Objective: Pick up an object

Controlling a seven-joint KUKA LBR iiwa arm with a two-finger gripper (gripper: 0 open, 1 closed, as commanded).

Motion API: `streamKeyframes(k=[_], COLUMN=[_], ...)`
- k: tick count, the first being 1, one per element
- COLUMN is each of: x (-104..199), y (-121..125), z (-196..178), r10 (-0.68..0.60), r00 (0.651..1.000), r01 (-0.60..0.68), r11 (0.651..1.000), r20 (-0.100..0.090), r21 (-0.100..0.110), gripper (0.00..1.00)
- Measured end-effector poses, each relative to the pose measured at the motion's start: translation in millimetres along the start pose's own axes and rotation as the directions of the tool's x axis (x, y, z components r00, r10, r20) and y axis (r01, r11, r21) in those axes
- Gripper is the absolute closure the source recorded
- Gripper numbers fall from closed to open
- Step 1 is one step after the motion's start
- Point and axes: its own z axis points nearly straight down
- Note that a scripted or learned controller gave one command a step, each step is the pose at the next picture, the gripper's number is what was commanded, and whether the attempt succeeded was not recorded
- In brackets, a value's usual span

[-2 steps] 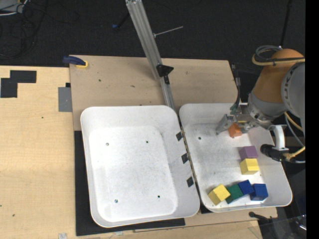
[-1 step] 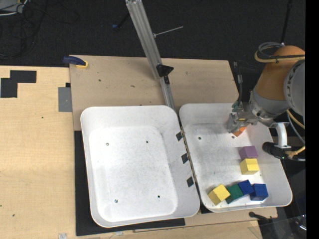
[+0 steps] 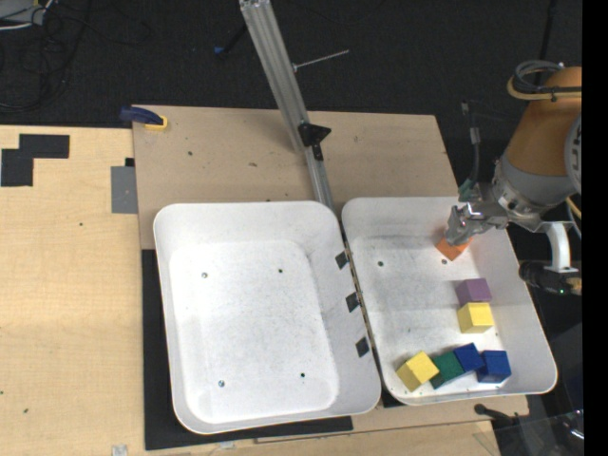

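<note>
Fingers (image 3: 460, 224) of the gripper (image 3: 463, 228) point down over the right bin (image 3: 399, 226); whether they stand wide or narrow cannot be told. Orange block (image 3: 453, 247) sits directly beneath the fingertips, touching or nearly so, tilted, its long axis running diagonally from upper right to lower left. Grasp not confirmed.

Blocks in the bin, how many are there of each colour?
Orange block: 1, at the tool
Purple block: 1
Yellow blocks: 2
Green block: 1
Blue blocks: 2
Total: 7, all in the right bin.
</note>
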Motion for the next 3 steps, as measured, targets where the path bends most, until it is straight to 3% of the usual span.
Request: streamKeyframes(k=[1, 3], x=[-1.3, 108.2], y=[1.1, 1.5], z=[-53.4, -46.7], r10=[-0.003, -0.007], r00=[1.0, 1.0], r01=[0.003, 0.007], r11=[1.0, 1.0], r20=[0.001, -0.004], r21=[-0.002, 0.006], gripper=[1.0, 1.0])
